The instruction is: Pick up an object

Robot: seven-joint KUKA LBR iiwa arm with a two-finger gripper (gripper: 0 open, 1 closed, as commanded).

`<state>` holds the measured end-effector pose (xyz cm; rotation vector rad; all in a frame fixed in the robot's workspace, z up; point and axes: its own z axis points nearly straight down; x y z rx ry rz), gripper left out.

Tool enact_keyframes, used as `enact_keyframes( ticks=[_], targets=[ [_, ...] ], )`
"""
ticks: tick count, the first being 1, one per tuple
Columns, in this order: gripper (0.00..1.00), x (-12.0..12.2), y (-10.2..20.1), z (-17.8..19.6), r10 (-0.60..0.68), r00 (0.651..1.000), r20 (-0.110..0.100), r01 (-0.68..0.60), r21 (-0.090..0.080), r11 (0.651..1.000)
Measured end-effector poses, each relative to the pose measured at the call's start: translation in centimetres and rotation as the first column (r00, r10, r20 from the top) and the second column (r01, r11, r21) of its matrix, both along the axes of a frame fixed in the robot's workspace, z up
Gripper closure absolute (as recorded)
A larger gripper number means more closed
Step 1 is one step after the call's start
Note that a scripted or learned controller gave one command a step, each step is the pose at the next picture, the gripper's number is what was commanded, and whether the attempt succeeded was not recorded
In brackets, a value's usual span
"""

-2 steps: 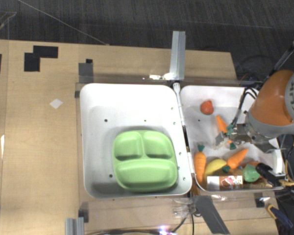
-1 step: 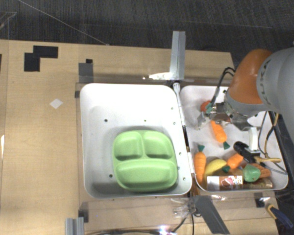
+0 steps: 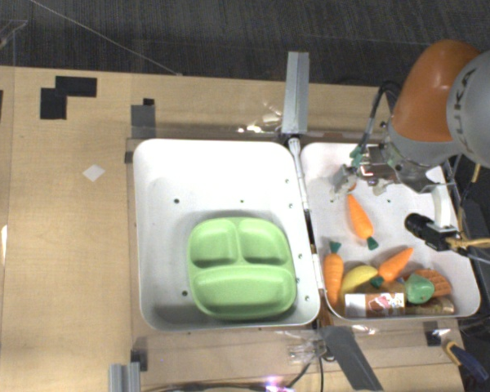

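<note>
Nearest the camera, along the front wall of the right shallow white plastic bin (image 3: 472, 296), lies a heap of toy food: a small flat packet with a red and white label (image 3: 376, 304), a yellow lemon-shaped piece (image 3: 358, 278), a green-topped orange piece (image 3: 425, 287), and two orange plastic carrots, one upright at the bin's left wall (image 3: 333, 272) and one slanting across the heap (image 3: 395, 262). All of these sit well below the jaws (image 3: 366, 170) in the view. A third orange plastic carrot with a green tip (image 3: 359, 216) lies alone on the bin floor, just below the jaws and apart from them. The jaws hang over the far part of the right bin, beneath the grey arm with its orange band (image 3: 431, 88); nothing is seen between them, and how far they stand open cannot be told. Far to the left of the jaws, the left white bin (image 3: 159, 178) holds a light green three-compartment plastic tray (image 3: 241, 268). Both bins rest on the pale wooden table (image 3: 57, 243).
</note>
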<state>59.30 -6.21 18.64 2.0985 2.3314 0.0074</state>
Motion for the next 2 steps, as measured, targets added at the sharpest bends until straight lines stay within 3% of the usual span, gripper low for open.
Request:
enact_keyframes(
  ticks=[1, 2],
  targets=[
    [0.00, 1.1, -4.2, -8.5, -0.001, 1.000, -0.003, 0.001, 0.000, 1.000],
    [0.00, -1.2, -9.9, -9.5, -0.021, 1.000, 0.008, 0.021, -0.003, 1.000]
  ],
)
